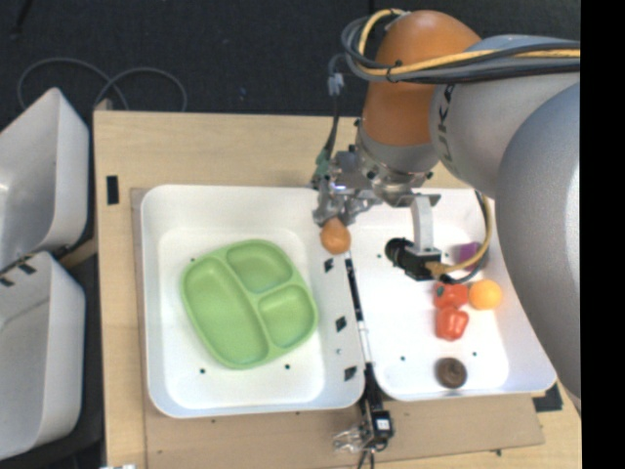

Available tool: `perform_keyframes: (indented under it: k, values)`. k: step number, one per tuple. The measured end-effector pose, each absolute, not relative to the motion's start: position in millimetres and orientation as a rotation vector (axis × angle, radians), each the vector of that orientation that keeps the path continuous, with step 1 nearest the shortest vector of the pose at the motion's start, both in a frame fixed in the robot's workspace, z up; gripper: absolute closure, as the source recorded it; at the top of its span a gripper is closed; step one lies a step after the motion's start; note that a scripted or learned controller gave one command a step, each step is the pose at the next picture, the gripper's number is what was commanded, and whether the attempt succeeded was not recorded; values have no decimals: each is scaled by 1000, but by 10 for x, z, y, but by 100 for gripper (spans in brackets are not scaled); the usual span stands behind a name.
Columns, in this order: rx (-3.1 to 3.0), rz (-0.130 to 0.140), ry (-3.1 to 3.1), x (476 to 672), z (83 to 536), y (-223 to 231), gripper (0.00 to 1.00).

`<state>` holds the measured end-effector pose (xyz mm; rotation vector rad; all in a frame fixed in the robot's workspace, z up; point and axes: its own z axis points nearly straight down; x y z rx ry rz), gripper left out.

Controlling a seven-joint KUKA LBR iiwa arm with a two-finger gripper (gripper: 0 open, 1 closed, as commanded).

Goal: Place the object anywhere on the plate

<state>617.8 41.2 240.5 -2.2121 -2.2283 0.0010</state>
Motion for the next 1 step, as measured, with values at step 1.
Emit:
perform_keyframes:
  k: [1]
  values:
    - [-2213, 4, -2227, 6157, 2340, 915, 100]
